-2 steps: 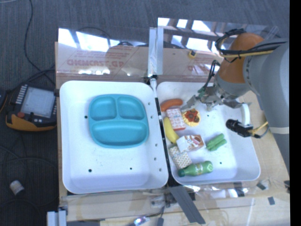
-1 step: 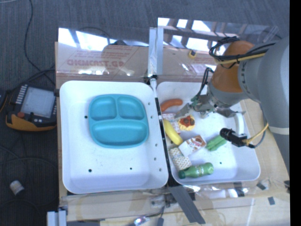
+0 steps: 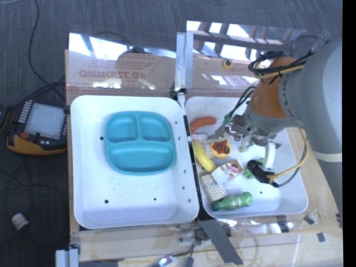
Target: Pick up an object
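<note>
The right bin (image 3: pixel 289 199) holds several toy foods: an orange sausage (image 3: pixel 201 123), a pizza slice (image 3: pixel 220 148), a yellow banana (image 3: pixel 204 158), a white and red wrapped piece (image 3: pixel 228 170), a checkered cracker (image 3: pixel 213 188) and a green bottle (image 3: pixel 232 201). My gripper (image 3: pixel 243 138) hangs low over the middle of this bin, just right of the pizza slice and above the wrapped piece. Nothing shows between its fingers.
The left bin (image 3: pixel 89 199) holds a blue divided tray (image 3: pixel 139 142). A handheld controller (image 3: pixel 36 127) lies on the floor at left. The arm's grey body and orange band (image 3: pixel 270 96) cover the right bin's far right corner. Clear panels stand behind both bins.
</note>
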Controlling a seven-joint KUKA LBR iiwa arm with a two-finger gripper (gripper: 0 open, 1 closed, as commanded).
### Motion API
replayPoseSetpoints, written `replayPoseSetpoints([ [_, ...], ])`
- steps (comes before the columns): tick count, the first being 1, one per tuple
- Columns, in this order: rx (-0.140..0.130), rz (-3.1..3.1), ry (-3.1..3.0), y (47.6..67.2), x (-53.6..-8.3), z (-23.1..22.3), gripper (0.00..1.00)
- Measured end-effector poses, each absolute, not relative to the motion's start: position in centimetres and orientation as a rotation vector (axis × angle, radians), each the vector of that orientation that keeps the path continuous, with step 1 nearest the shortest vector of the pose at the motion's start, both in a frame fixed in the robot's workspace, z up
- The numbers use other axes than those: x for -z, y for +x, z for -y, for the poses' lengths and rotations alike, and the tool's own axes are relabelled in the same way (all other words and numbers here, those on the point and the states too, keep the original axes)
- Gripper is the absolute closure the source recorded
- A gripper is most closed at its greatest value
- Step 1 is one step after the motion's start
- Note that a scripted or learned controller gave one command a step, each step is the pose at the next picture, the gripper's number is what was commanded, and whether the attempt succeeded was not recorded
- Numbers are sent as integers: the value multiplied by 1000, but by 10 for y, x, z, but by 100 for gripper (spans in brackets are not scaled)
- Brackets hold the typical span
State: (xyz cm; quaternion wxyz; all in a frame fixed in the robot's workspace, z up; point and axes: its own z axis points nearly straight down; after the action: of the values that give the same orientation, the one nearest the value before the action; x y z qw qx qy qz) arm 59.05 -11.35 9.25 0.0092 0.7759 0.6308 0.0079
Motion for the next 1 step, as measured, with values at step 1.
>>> replayPoseSetpoints([
  [1,-31,-1969,2421,593,-103,114,100],
])
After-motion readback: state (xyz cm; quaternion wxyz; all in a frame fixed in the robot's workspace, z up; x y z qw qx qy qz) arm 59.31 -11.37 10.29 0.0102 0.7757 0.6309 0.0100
